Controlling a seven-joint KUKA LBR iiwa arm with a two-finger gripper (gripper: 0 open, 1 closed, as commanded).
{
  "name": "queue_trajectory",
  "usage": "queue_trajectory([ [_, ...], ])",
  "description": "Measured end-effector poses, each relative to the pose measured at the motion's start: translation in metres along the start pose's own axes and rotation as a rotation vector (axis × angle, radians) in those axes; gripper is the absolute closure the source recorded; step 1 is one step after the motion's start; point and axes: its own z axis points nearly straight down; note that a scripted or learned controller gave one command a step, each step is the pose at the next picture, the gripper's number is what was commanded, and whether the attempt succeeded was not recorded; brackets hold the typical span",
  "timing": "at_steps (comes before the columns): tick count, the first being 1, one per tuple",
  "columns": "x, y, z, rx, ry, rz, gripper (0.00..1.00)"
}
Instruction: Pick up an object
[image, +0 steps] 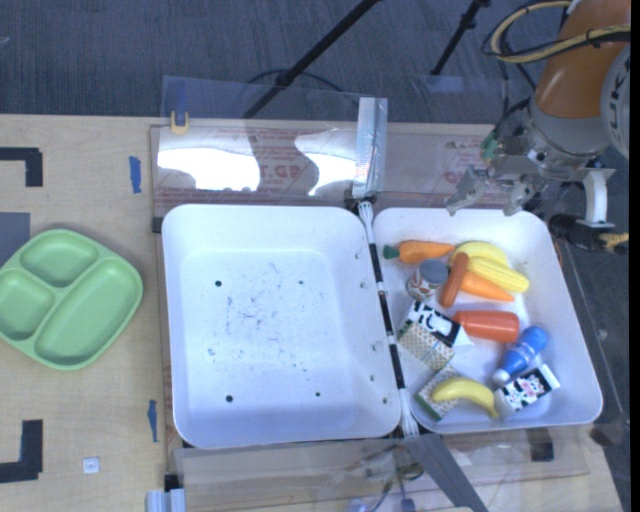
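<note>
Orange plastic toy carrot (425, 250), beside the yellow banana (490, 264), looked light, stiff, slippery; grip mid-body; hand (487, 190) state: cannot tell

Open room on the left, crowding on the right

The left bin (265, 320) is lying bare and open from above, while the right bin (572, 300) is holding a carrot (425, 251), bananas (492, 266), a bottle (523, 351) and cartons (packed close), leaving narrow gaps along its near-right rim.

A robotics lab: a wooden bench (90, 140) with taped marks, two white bins (180, 240) and tripod legs (320, 50).
</note>
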Motion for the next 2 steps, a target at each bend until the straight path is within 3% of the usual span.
queue_trajectory([
  [1,-0.028,-0.059,0.059,-0.001,0.0,-0.096,0.0],
  [2,-0.069,-0.039,0.097,-0.004,-0.002,-0.07,0.0],
])
